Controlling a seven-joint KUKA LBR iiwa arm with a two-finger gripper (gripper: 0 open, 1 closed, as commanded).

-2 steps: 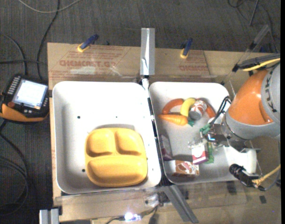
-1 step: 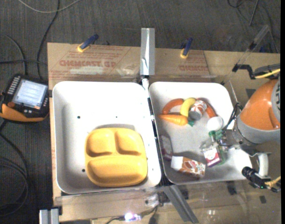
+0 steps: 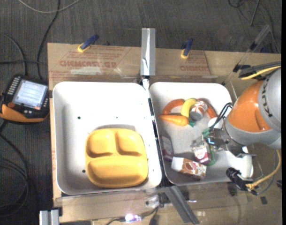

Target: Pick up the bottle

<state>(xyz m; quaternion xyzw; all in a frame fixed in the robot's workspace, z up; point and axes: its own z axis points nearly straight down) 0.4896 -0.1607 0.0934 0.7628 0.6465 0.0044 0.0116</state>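
Two shallow white plastic bins sat side by side on the brown cardboard-covered worktop (image 3: 110,64). The left bin (image 3: 58,125) held one glossy yellow tray (image 3: 117,156) with rounded corners and three compartments. In the right bin (image 3: 218,95), near the far wall, lay one small bottle (image 3: 199,109) with a red and white label. It lay on its side, its long axis running diagonally and what looked like a grey cap pointing towards the near left. One smooth, curved yellow banana (image 3: 187,107) touched the bottle on its left. Two orange pieces lay beside the banana: a curved one (image 3: 172,105) at the far side and a tapered carrot (image 3: 175,120) just nearer. One flat, crinkled red and white packet (image 3: 192,168) lay by the near wall, and a second small, crumpled wrapper (image 3: 201,153) lay just beyond it.

One grey arm (image 3: 255,116) with an orange band reached in from the right. Its gripper (image 3: 209,142) hung over the middle of the right bin, above the small wrapper and clearly nearer than the bottle, apart from it. Whether the gripper was spread or closed was not clear from above. Two blue and yellow clamps (image 3: 88,42) (image 3: 185,48) pinned the far edge of the worktop.
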